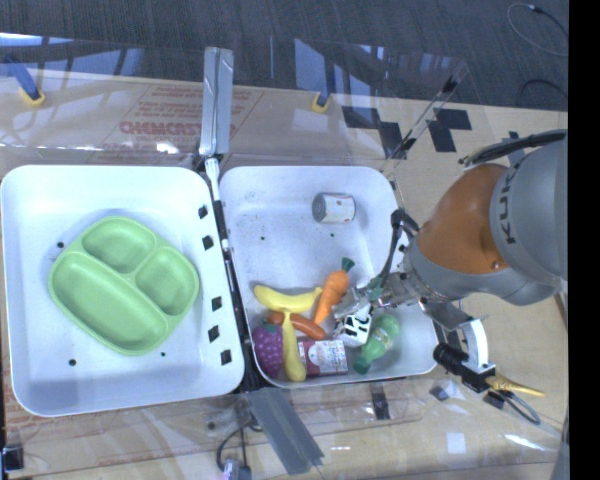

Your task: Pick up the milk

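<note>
Two white bins sat side by side on a bench under clear panels, with dark carpet across the top of the frame. Only a green plate (123, 284), split into sections, lay in the left bin (25, 368). The right bin (270, 193) held the clutter, most of it heaped at its lower edge, probably where it had slid together: a banana (285, 296), a carrot (331, 294), grapes (268, 346), a ketchup bottle (325, 355) on its side and a green bottle (381, 336). A grey can (333, 207) lay apart, toward the bin's upper middle.

The milk (355, 325), a small carton with black cow patches, sat in that heap, touching the carrot's lower end and just left of the green bottle. The arm reached in from the right of the frame, its orange band over the bin's right rim. The gripper (372, 296) hung just above and slightly right of the milk, very close to it. Whether it was released or clenched could not be told, as clutter and arm blurred together there. Nothing showed the milk being grasped.
</note>
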Tool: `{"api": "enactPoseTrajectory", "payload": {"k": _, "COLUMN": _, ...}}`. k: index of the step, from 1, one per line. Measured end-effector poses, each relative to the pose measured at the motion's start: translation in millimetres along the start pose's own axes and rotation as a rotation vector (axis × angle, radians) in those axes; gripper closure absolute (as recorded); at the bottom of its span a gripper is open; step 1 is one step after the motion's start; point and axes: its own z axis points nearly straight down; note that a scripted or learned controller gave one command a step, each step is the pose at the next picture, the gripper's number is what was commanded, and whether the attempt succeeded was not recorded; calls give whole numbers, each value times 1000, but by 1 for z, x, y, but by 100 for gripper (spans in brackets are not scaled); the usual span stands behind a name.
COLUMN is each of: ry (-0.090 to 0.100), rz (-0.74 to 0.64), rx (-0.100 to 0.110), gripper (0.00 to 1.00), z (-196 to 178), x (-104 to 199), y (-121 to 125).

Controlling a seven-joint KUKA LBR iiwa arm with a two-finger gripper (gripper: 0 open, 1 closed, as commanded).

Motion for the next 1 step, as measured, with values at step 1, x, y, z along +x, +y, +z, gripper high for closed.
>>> {"api": "enactPoseTrajectory", "payload": {"k": 1, "ry": 4, "rz": 42, "rx": 13, "gripper": 100, "z": -115, "x": 72, "y": -1}}
